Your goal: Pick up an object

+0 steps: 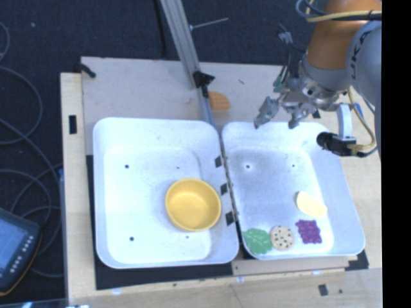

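Observation:
My gripper [280, 117] hangs above the far edge of the right bin [270, 172], open, with nothing between its two fingers. Along that bin's near side lie a green round piece [257, 240], a chocolate-chip cookie [281, 237], a purple grape bunch [309, 231] and a pale yellow piece [311, 204]. A yellow bowl [192, 204] sits upright in the left bin [128, 172], near its right wall. All of these lie well away from the gripper, toward the front.
A slanted metal post [183, 43] rises from the bench behind the bins, with an orange object [219, 101] at its foot. A black cable fitting [334, 143] hangs over the right bin's far right corner. Cables and a tablet [16, 249] lie on the floor at left.

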